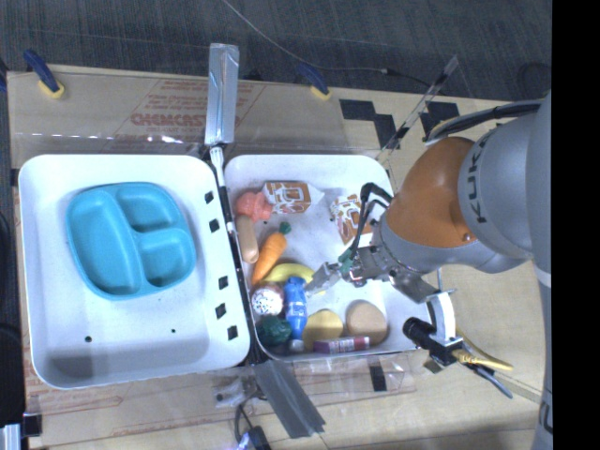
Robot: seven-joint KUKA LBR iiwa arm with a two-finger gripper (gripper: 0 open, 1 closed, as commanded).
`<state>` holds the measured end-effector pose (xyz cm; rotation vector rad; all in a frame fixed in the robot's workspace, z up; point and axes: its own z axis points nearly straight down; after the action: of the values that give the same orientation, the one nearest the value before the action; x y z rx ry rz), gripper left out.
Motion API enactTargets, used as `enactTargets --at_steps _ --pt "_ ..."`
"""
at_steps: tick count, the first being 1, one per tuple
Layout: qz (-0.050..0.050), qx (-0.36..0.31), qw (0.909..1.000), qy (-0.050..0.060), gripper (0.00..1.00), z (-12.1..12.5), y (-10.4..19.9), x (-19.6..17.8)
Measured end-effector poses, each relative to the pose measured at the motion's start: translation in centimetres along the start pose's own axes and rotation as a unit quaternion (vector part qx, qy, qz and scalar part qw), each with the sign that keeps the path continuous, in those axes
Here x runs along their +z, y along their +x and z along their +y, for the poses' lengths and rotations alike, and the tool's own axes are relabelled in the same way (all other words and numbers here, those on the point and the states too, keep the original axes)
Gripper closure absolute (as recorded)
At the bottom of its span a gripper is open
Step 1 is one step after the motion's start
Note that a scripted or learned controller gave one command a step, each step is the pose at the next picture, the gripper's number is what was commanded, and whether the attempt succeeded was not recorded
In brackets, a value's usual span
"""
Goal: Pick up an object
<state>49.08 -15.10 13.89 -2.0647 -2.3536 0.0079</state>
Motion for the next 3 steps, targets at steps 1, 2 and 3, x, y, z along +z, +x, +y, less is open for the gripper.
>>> enactTargets --at_steps 1,2,3 --pt "-0.002 0.073 0.9973 -0.004 0.00 7.7 3.6 4.8" --pt "-0.002 0.074 0.9973 -0.004 0.00 7.7 3.6 4.7" --pt "-0.001 -0.052 0.9987 -0.004 0.00 2.1 5.4 4.8"
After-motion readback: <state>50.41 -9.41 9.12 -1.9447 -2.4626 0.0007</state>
